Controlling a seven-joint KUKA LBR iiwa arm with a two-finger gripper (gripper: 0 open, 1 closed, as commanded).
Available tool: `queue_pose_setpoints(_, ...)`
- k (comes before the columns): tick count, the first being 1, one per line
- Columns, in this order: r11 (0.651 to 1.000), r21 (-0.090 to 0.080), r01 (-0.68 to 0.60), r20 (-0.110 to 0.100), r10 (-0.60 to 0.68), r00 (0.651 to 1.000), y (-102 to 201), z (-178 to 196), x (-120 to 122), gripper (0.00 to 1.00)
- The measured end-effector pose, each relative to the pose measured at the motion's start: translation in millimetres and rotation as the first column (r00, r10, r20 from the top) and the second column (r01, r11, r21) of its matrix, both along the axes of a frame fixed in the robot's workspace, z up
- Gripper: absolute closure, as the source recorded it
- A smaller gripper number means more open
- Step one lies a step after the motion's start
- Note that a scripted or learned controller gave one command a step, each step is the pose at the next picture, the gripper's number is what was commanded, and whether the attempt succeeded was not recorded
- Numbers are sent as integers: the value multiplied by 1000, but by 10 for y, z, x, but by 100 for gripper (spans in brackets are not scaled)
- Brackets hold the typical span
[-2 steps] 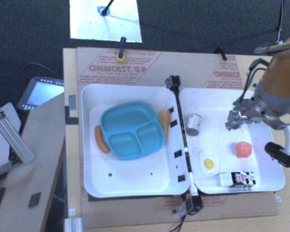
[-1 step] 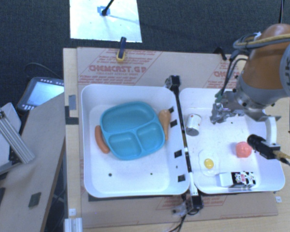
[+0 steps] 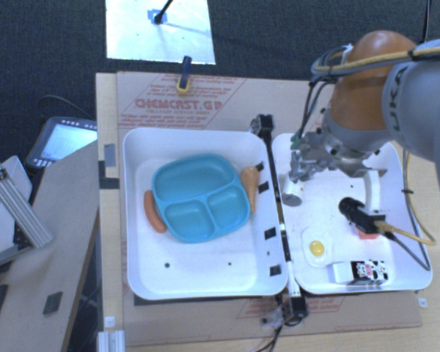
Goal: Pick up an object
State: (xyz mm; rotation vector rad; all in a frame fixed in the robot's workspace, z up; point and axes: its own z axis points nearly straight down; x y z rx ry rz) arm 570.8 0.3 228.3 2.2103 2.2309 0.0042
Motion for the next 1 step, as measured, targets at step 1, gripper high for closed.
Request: queue_pose_setpoints(1,1000,1,-1,0,1,1000,569,-106,163,100)
